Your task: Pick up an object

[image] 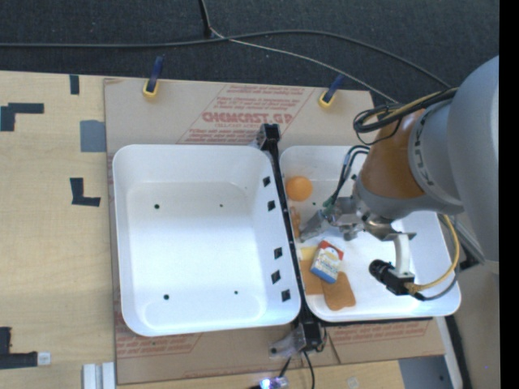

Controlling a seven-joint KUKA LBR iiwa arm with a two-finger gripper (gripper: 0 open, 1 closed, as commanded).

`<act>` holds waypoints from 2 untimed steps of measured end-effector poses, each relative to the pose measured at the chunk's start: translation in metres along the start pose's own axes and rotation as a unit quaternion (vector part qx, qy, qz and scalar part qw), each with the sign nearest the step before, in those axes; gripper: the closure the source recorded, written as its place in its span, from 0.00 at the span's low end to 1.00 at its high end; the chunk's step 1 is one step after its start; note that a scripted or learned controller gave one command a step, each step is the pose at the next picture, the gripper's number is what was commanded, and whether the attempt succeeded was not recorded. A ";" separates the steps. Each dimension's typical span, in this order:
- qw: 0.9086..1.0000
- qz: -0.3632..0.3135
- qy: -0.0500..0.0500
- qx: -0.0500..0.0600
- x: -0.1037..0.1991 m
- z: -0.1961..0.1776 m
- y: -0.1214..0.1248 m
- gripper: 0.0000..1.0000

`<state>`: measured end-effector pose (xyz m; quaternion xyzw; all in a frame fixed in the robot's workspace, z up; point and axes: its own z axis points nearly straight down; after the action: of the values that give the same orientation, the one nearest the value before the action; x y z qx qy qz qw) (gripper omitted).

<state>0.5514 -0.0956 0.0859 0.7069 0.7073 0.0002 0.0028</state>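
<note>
Claw [318, 227] position: low inside the right bin [430, 302], close to the bin's left wall, at the end of the arm [405, 164] that enters from the right. Claw state: cannot be told; the wrist body covers the tip from above.

Objects near the claw, all in the left half of the right bin:
- Carton [327, 262], white, blue and red, just below the claw, toward the bin's front edge. It lies tilted across other items.
- Tan piece [340, 293], beside the carton's lower end, near the front edge.
- Ball [299, 188], orange, above the claw, against the left wall toward the back edge.
- Yellow item [307, 254], partly under the carton; type not identifiable.

No object is visibly held. The carton is the likeliest target, judged by nearness.

Left bin [195, 241]: white floor with small dark holes.

Risks, as judgement:
- Crowded items may cause a closure on two objects, or on none.
- The tilted carton may slide off the pile when touched.
- The left wall and the divider clips [276, 254] leave little clearance; contact there could deflect the claw.
</note>
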 end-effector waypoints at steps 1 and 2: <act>1.000 0.001 0.000 -0.001 0.000 0.000 -0.005 0.00; 1.000 0.000 0.001 0.002 -0.001 0.001 0.011 0.00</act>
<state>0.5620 -0.0961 0.0853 0.7071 0.7071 -0.0008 0.0004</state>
